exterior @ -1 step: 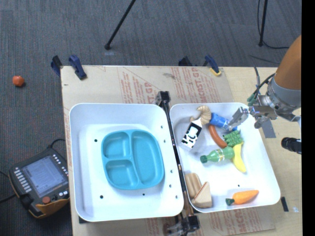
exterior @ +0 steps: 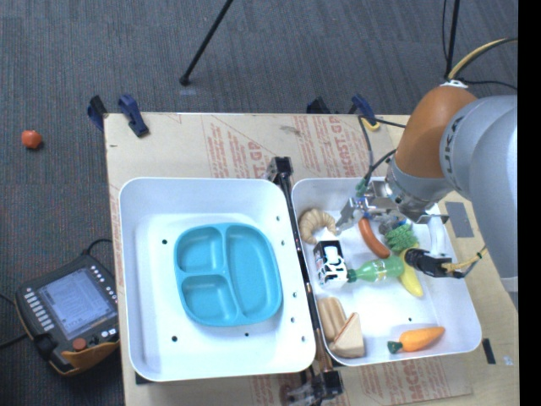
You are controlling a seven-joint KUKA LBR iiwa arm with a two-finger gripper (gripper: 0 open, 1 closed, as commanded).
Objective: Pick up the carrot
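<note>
Carrot (exterior: 418,339) near front rim; end effector (exterior: 369,212) well behind it

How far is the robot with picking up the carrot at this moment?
Nothing looks done yet: the carrot lies on the floor of the right bin, near its front edge. In hand: the gripper hangs over the back of that bin, by the hot dog and croissant, apart from the carrot. Left to do: move to the carrot, grasp it and lift.
</note>
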